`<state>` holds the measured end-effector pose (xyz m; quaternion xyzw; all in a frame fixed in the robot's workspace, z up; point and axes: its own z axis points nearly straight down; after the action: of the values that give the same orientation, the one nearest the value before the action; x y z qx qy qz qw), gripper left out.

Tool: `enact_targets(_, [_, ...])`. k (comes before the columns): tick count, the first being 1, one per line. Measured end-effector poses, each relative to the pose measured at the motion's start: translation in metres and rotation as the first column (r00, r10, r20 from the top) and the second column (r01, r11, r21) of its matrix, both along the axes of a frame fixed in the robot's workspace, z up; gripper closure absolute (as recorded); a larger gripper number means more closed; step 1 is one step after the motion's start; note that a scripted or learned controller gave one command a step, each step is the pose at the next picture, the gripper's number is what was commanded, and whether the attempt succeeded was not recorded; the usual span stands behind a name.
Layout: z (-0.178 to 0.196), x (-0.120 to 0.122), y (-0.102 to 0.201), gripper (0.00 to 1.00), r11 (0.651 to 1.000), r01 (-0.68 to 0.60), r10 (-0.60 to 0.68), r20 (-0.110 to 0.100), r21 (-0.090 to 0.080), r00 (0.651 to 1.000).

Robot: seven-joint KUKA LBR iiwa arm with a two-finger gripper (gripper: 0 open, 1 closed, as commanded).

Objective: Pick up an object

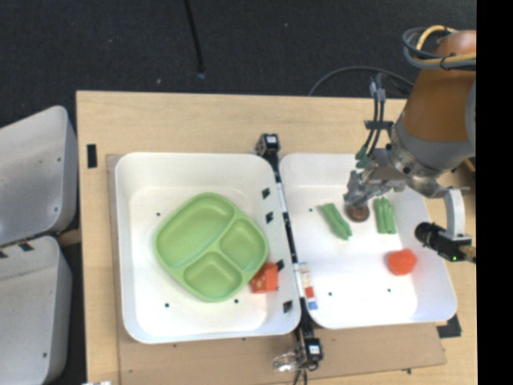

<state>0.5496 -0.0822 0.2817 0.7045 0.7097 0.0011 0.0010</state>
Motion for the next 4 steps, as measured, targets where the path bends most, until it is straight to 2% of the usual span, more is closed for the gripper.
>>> enact_targets(2, [-0.02,0.046,0.092,1.0,1.0,0.002,-0.002,-0.001,-0.001,1.0])
enact_targets(4, [-0.048,0.114,0.169,1.0,1.0,0.003,-0.003,0.001,-0.001,1.0])
